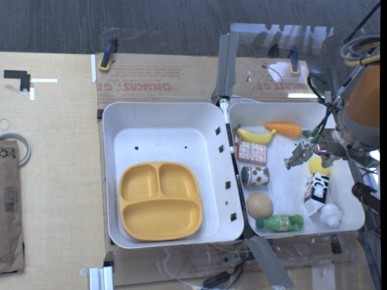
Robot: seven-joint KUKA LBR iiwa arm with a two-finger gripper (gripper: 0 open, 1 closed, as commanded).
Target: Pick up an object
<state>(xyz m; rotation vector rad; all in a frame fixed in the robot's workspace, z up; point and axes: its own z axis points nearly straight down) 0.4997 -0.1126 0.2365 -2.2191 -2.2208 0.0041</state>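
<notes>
My gripper (300, 154) hangs over the right bin (357, 222); whether it is open or closed I cannot tell. Around it lie one carrot (283, 128), one banana (254, 136), one green bottle (279, 223) and one round brown ball (260, 205). Well to its left sits one yellow divided plate (160, 199) in the left bin (115, 162). Cardboard (157, 77) behind reads "CHEMCAT" reversed.

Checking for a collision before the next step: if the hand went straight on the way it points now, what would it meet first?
The hand points left and down over the right bin. First in that line looks like bare bin floor, then the spotted can, though depth is unclear from above.
</notes>
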